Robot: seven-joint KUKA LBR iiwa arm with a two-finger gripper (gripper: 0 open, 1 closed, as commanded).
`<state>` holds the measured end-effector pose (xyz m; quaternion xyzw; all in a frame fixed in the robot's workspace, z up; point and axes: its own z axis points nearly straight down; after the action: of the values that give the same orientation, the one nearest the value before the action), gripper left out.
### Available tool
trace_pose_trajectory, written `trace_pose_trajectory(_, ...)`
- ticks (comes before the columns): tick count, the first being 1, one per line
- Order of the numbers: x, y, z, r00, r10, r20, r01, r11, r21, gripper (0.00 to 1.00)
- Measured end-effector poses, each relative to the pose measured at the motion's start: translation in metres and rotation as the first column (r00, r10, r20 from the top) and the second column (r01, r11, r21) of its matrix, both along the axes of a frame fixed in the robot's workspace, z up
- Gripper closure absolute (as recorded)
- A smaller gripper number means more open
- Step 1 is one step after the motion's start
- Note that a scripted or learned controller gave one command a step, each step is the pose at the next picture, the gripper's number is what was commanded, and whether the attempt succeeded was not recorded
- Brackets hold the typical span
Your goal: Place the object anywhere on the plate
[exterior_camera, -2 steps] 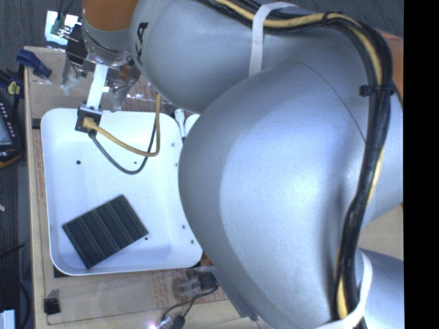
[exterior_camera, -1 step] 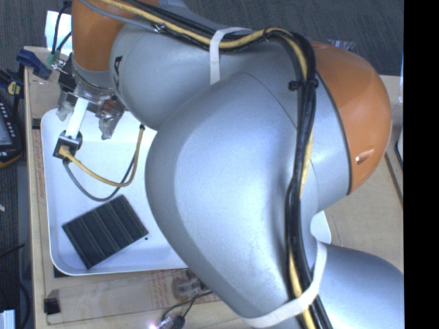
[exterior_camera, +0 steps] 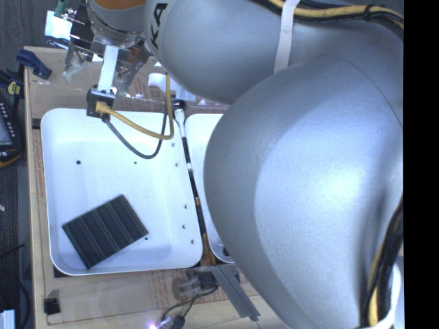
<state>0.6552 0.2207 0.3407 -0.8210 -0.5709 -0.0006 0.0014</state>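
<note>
Left bin [exterior_camera: 68, 184] floor mostly open, ribbed dark slab [exterior_camera: 104, 231] near front corner

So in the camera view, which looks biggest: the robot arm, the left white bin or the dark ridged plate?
1. Robot arm: looks biggest, but it is nearest the camera, so that may exaggerate it.
2. Left white bin.
3. Dark ridged plate: smallest, lying inside that bin.

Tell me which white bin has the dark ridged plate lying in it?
The left bin. The dark ridged plate lies flat near its front corner; the right bin is mostly covered by the arm.
</note>
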Motion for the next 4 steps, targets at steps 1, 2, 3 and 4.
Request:
trace_pose_trajectory(1, 0.0, 0.0, 0.092, 0.963, 0.268, 0.001, -0.268, 0.963, -0.001, 1.0)
trace_pose_trajectory(2, -0.057, -0.002, 0.05, 0.96, -0.281, -0.007, 0.281, 0.96, -0.008, 1.0)
trace_pose_trajectory(3, -0.127, -0.03, 0.011, 0.99, -0.139, -0.005, 0.139, 0.99, -0.006, 1.0)
trace_pose_trajectory(4, -0.082, -0.004, 0.102, 0.866, -0.501, 0.002, 0.501, 0.866, -0.002, 1.0)
